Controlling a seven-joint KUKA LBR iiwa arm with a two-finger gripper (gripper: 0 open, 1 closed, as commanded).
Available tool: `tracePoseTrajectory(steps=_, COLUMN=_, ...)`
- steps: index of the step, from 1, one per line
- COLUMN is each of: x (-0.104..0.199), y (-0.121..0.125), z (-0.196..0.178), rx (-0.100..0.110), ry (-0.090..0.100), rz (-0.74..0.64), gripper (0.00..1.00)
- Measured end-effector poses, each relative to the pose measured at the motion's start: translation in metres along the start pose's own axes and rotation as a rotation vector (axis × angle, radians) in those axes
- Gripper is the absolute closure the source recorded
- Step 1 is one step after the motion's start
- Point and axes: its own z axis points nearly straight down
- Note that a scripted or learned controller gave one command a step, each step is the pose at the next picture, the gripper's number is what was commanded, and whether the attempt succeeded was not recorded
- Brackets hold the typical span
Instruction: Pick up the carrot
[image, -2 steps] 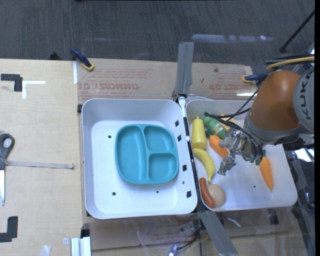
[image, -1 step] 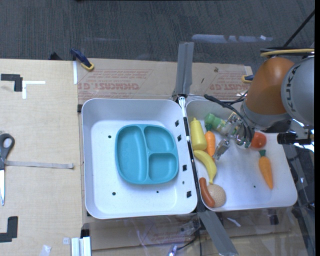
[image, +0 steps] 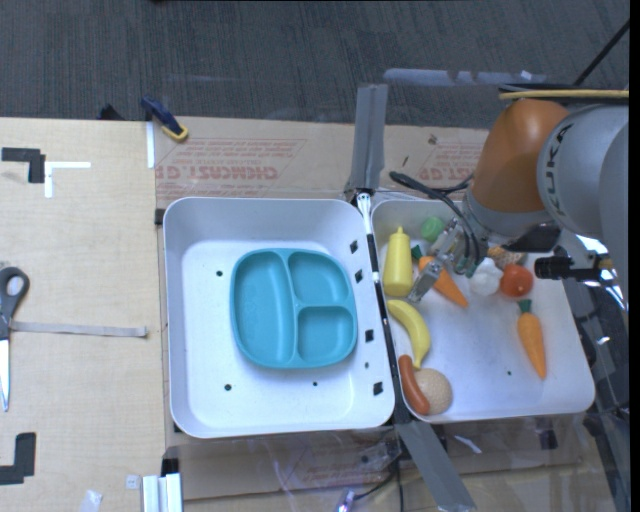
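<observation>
On the far left of the worktop (image: 80, 260), well away from the right bin (image: 560, 395), lie a pair of scissors (image: 8, 300) and some tape marks, apparently fixtures of the setup and no part of the pick. The left bin (image: 185, 330), touching the right bin along the shared wall, holds a teal divided plate (image: 295, 308) lying flat in its middle, likely a place for picked items to go.

All the toy food is in the right bin. Against its left wall a yellow bottle (image: 397, 262) lies lengthwise, with a banana (image: 412, 330) just below it; in the lower left corner a sausage (image: 411, 385) and a brownish egg-like ball (image: 433, 390) touch. They look loosely scattered, probably so that each pick has clutter to deal with.

Two orange carrot-like pieces show. One short piece (image: 450, 290) sits near the bin's upper middle, just beside the tool (image: 445, 262). The larger carrot (image: 532, 340) lies on its own toward the bin's right wall, below a tomato (image: 516, 282), with open floor around it, which should make it the easier target.

The arm (image: 560, 170) comes in over the bin's upper right corner, wrist bent down and leftward. Whether the tool is spread or pressed together I cannot tell; nothing is visibly gripped.
</observation>
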Motion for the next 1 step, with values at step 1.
tracePoseTrajectory(steps=1, x=-0.0012, y=0.0008, z=-0.0107, rx=0.000, ry=-0.006, rz=-0.004, gripper=1.00)
